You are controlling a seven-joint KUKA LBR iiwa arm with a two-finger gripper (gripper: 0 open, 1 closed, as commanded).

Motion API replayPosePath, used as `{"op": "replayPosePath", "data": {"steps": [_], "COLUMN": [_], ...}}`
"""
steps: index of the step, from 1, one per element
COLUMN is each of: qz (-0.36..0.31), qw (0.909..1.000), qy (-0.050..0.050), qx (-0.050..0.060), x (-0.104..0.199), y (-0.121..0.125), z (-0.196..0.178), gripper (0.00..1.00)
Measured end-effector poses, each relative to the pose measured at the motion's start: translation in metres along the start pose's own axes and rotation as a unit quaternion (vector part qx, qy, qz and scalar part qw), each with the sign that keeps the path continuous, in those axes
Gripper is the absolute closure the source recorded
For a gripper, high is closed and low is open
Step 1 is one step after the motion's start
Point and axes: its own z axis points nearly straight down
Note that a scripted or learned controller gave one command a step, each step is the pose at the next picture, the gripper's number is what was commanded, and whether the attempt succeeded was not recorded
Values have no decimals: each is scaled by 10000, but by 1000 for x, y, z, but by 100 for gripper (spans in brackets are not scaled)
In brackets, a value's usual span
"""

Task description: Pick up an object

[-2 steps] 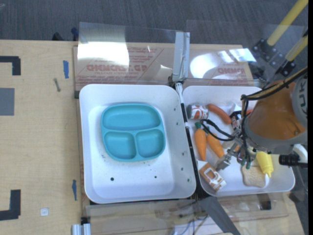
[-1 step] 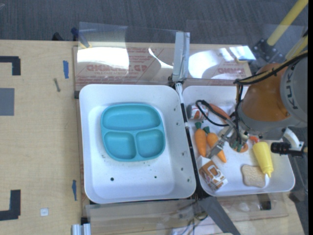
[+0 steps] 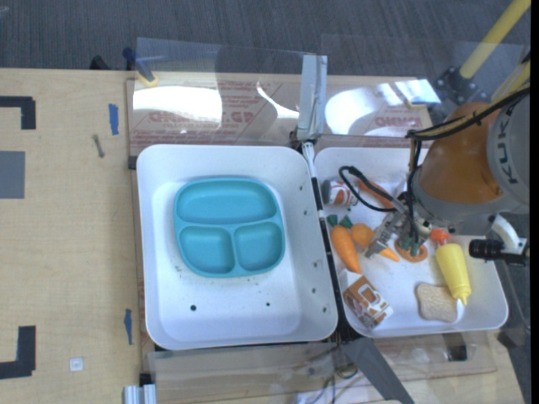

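In the camera view the end effector (image 3: 396, 236) hangs low in the right bin (image 3: 488, 314), and I cannot tell whether it is released or clenched. The carrot (image 3: 344, 248) lies just to its left, long axis running up-left to down-right. The mustard bottle (image 3: 454, 271) lies to its right.

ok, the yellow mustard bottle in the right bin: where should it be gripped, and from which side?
Probably across the middle of the yellow plastic mustard bottle, coming straight down from above. It lies flat, long axis running roughly away from the camera, cap end near the slice of toast. Closing across its narrow width suits the shape; its sides look mostly free, though the white bin wall is close.
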Motion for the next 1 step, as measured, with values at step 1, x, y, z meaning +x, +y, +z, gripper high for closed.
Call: {"op": "replayPosePath", "data": {"steps": [1], "qz": [-106], "qw": [9999], "qy": [62], "qx": [1], "x": [13], "y": [87], "z": [-88], "gripper": [100]}}
